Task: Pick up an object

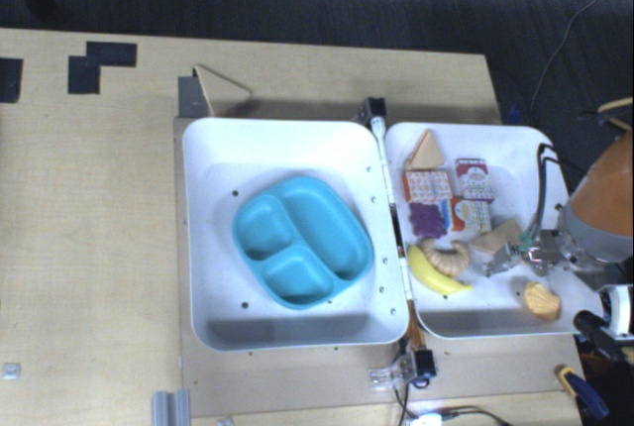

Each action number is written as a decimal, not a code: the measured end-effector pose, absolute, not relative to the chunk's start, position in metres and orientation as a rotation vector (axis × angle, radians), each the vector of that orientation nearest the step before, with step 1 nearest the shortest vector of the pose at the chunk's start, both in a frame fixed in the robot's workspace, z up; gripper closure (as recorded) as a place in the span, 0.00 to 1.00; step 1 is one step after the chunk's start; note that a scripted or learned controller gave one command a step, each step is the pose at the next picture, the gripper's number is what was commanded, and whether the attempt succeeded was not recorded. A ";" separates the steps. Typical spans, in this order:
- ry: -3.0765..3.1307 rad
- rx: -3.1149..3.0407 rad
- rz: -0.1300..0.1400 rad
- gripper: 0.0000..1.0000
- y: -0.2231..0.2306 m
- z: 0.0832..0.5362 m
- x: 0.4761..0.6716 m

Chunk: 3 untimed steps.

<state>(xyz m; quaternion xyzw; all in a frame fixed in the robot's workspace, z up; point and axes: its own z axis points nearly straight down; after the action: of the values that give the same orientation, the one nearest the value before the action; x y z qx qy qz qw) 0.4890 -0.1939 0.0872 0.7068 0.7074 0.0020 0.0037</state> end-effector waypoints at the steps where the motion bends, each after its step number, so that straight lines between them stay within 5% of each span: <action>1: 2.215 2.210 0.011 1.00 -0.194 0.099 0.491; 2: 2.215 2.210 0.011 0.00 -0.194 0.099 0.491; 3: 2.215 2.205 0.014 1.00 -0.194 0.110 0.493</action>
<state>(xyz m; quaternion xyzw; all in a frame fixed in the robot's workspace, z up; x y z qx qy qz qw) 0.4930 -0.1936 0.1099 0.7055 0.7087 0.0046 0.0080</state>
